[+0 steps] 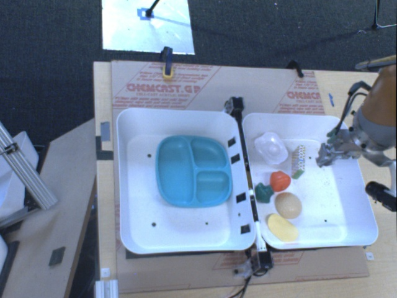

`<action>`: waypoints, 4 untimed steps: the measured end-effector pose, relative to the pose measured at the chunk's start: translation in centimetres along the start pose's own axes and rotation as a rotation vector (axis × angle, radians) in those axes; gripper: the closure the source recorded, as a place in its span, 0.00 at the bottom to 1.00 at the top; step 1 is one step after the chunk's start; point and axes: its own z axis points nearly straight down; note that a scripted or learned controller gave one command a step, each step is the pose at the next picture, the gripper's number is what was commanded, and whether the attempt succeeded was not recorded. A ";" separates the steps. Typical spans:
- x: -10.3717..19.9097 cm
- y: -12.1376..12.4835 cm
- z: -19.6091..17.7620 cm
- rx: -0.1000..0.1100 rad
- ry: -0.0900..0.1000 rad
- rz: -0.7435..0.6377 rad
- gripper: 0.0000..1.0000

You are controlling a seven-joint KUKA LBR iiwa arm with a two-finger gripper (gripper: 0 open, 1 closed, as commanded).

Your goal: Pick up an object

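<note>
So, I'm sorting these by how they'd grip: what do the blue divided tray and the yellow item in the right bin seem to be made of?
The blue divided tray looks like moulded hard plastic: even colour, rounded compartments, a soft sheen. The yellow item looks like smooth plastic or rubbery toy food, matte and uniformly coloured; the view cannot settle whether it is hard or soft.

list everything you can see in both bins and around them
tray: 1, blue, three sections, left bin
clear cup: 1, see-through, right bin, top left
strip: 1, white with dots, beside the cup
tomato: 1, red-orange, right bin, middle left
green piece: 1, dark green, touching the tomato
egg: 1, tan, below the tomato
lemon: 1, yellow, right bin, lower left
clamp: 1, yellow and black, bench's far edge
gripper: 1, grey, over the right bin
</note>
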 end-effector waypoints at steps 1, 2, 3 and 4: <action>0.0 0.2 -5.4 -0.001 -0.001 0.000 1.00; 4.2 1.2 -4.8 0.004 0.002 -0.003 1.00; 10.4 2.1 -4.1 0.005 0.003 -0.005 1.00; 15.8 3.0 -2.8 0.006 0.003 -0.004 1.00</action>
